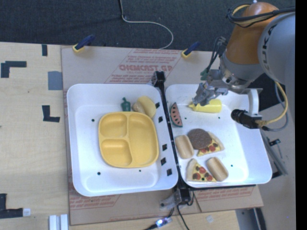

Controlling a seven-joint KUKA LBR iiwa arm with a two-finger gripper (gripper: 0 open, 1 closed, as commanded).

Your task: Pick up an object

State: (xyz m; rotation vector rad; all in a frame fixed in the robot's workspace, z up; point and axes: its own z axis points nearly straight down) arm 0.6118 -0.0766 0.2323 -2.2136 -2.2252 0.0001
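Nearest the camera, in the right bin [249, 169], lie a flat pizza wedge [199, 171] dotted red and a smooth tan bun [217, 168] beside it. Just beyond them a second bun [184, 146] rests next to a dark, round burger patty [199, 138], and the patty overlaps another pizza slice [211, 148]. In the left bin [81, 143] sits a glossy yellow plastic plate [128, 139], rounded at the corners and split into three compartments.

Further back, a watermelon slice [175, 114] with a red face and dark rind lies close to the divider between the bins. Across the divider, behind the plate, are a pale rounded yellowish piece [145, 106] and a small dark green piece [125, 104] touching its left side.

At the far side of the right bin lies a yellow blocky piece [209, 106], matte and cheese-like. My gripper [202, 97] is down over its left end, metal parts right against it. I cannot tell how far my jaws are parted, nor whether they have hold of anything.

Behind the bins is brown printed cardboard [139, 66].
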